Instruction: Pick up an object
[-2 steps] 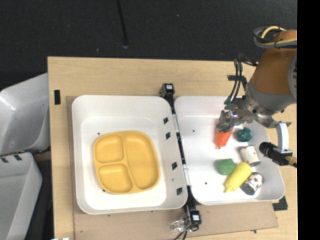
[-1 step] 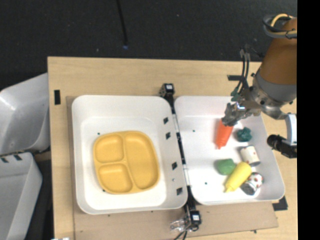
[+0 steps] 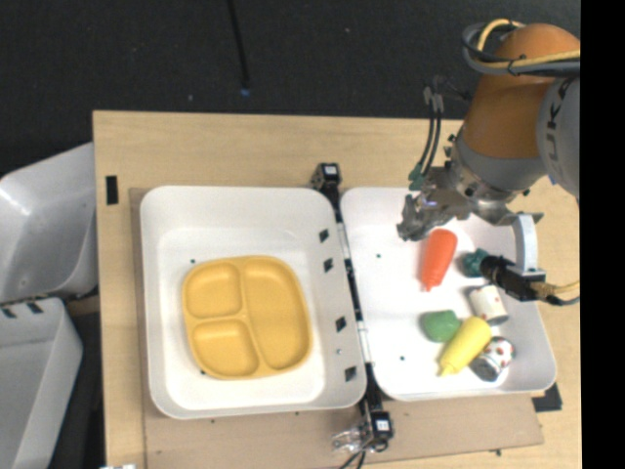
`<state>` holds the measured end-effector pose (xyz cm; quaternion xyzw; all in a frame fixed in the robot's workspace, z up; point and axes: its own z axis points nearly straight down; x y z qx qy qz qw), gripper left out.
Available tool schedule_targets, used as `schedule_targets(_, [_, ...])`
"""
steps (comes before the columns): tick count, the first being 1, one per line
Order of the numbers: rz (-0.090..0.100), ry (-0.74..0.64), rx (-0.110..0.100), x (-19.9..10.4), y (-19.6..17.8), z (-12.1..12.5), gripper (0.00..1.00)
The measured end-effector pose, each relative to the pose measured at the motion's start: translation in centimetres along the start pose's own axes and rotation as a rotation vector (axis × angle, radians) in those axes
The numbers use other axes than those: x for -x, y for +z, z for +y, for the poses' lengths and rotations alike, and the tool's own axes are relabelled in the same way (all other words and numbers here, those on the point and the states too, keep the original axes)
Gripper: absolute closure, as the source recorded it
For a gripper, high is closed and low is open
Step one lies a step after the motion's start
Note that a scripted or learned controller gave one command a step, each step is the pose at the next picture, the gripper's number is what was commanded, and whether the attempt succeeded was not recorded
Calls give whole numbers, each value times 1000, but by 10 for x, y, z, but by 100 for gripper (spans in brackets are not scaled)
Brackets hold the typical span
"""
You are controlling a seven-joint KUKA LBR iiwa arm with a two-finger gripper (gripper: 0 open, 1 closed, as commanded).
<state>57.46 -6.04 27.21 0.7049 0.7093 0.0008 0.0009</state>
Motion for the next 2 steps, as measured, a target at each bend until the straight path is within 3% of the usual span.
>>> schedule_targets(2, [1,-1,-3,-113,5,-9,100])
